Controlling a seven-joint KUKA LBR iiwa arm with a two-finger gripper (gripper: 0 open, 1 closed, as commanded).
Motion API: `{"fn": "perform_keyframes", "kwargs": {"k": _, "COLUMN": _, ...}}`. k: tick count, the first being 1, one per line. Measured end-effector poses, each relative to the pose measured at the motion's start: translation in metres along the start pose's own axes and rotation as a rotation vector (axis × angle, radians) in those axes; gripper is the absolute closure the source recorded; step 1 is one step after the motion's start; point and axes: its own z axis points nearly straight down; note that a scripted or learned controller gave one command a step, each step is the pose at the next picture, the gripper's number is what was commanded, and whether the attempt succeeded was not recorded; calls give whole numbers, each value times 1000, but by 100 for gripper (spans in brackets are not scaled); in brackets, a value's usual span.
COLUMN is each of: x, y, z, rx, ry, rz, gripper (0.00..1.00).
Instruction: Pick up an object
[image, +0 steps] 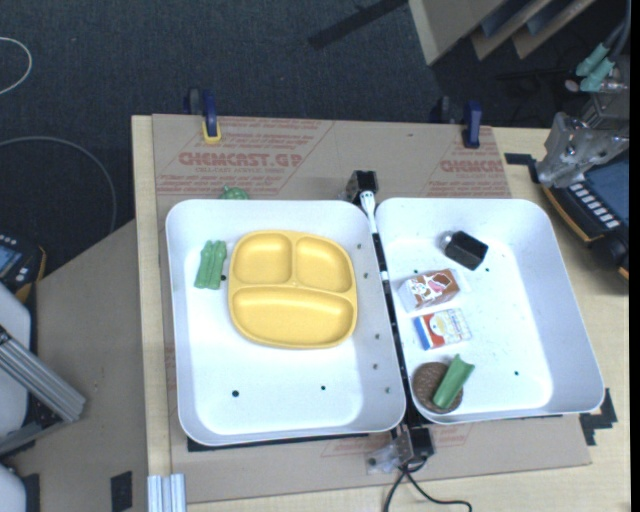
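Claw (572, 160): parked at the upper right of the view, beyond the far right corner of the right bin (560, 300) and outside its rim. It reads as grey metal with a pale teal piece above it, and it is partly cut off by the frame edge. Opening: cannot tell, because the tip is too cluttered to resolve. Nothing is seen held, and it touches nothing in either bin.

Candidate objects, all lower-left of the claw in the view:
- Black block (465, 248): the nearest to the claw, lying tilted on the right bin's floor, apart from everything else.
- Snack packet (430, 289): white with red-brown print, lying flat just past the block.
- Small card (442, 327): blue and red print, lying flat just beside the packet on the side away from the claw. Lettering is too small to read.
- Green stick (455, 378): lies slanted across a brown disc (430, 386) in the near corner by the centre divide. The stick covers part of the disc.

Well apart from the claw, in the left bin (200, 400):
- Yellow divided plate (293, 288): three compartments.
- Green ridged piece (211, 264): just beside the plate's far-from-claw edge. I cannot tell whether the two touch.

A small green scrap (234, 193) sits on the board outside the left bin's back rim. What it is, I cannot make out.
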Motion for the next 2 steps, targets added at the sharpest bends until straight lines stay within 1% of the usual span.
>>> {"fn": "perform_keyframes", "kwargs": {"k": 1, "x": 18, "y": -9, "z": 78, "rx": 20, "ry": 0, "rz": 2, "gripper": 100}}
{"fn": "perform_keyframes", "kwargs": {"k": 2, "x": 76, "y": -9, "z": 84, "rx": 17, "ry": 1, "rz": -3, "gripper": 100}}
